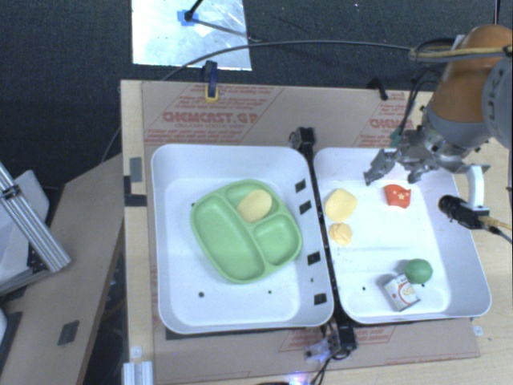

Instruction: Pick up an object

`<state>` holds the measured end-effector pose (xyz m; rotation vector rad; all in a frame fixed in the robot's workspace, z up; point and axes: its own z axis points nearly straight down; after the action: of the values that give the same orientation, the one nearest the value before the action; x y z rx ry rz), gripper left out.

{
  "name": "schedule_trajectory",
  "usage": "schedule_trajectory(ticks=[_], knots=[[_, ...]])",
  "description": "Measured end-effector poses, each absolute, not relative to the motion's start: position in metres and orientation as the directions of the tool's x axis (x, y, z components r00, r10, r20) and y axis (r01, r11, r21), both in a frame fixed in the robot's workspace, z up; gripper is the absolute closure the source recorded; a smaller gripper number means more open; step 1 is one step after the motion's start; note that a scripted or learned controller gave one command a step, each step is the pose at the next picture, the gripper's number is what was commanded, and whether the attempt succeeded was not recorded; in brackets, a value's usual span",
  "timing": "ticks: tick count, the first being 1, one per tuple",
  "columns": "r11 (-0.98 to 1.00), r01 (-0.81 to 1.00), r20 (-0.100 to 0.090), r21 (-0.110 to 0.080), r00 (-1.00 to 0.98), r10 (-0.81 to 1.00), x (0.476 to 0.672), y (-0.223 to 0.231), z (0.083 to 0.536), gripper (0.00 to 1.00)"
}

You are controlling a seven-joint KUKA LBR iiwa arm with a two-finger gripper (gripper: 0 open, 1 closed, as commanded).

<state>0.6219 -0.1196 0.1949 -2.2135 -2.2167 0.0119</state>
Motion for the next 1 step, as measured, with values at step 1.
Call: schedule_trajectory(ticks=[1], knots=[[0.004,1.000,0.000,0.001,-0.004,1.000,0.6248,-0.1193,0.2030,0.00]])
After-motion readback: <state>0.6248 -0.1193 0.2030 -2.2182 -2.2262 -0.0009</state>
